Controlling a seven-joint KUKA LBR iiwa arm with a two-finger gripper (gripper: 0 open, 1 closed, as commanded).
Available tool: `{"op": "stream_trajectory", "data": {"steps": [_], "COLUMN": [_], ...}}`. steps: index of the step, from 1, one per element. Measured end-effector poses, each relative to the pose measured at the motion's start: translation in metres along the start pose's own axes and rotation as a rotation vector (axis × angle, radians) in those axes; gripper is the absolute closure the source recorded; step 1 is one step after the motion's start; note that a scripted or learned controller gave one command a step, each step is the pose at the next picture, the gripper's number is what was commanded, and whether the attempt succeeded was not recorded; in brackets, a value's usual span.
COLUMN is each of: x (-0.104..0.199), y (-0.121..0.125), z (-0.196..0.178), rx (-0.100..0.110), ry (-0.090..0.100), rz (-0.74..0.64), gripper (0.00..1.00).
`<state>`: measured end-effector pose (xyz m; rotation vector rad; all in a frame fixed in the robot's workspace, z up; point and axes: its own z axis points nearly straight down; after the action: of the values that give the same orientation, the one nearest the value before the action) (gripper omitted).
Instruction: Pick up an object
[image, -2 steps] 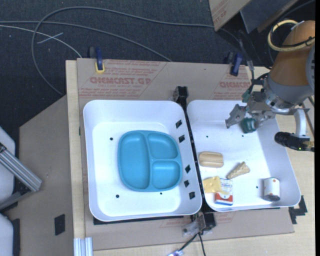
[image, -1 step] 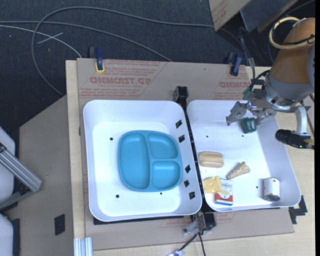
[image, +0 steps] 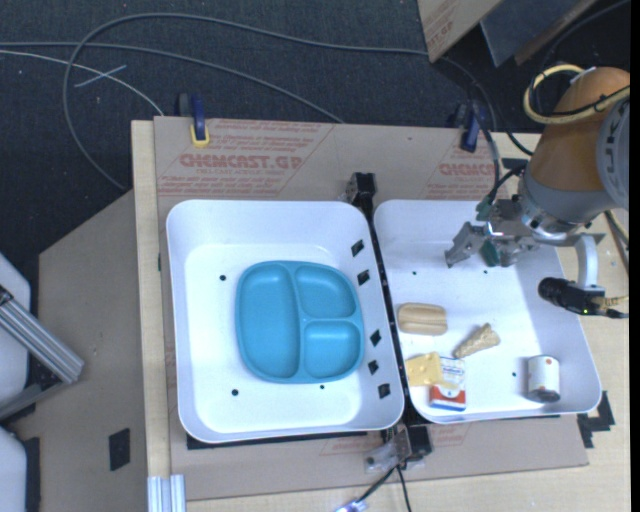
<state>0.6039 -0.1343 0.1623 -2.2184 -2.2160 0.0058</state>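
Note:
My gripper (image: 474, 249) hangs over the back part of the right bin (image: 425, 235), with its fingers spread and nothing between them. In front of it lie a tan bread roll (image: 422, 319), a beige wedge-shaped piece (image: 477, 341), a yellow cheese-like piece (image: 423, 369) and a small red, white and blue carton (image: 450, 387). A grey and white cylinder (image: 542, 378) lies near the bin's front right corner. All these objects are below the gripper in the view, apart from it.
The left bin (image: 200, 300) holds a blue divided plate (image: 298, 321). A black divider with clips (image: 372, 300) runs between the bins. The arm's orange and grey wrist (image: 575, 130) stands above the right bin's back right corner. Cables lie beyond the bench.

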Motion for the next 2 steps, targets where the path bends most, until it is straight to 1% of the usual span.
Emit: {"op": "stream_trajectory", "data": {"steps": [1,2], "x": [-0.009,-0.008], "y": [-0.005,-0.005], "z": [0.049,0.079], "rx": [0.0,-0.001], "ry": [0.0,0.0], "rz": [0.0,-0.001], "gripper": [0.0,0.0]}}
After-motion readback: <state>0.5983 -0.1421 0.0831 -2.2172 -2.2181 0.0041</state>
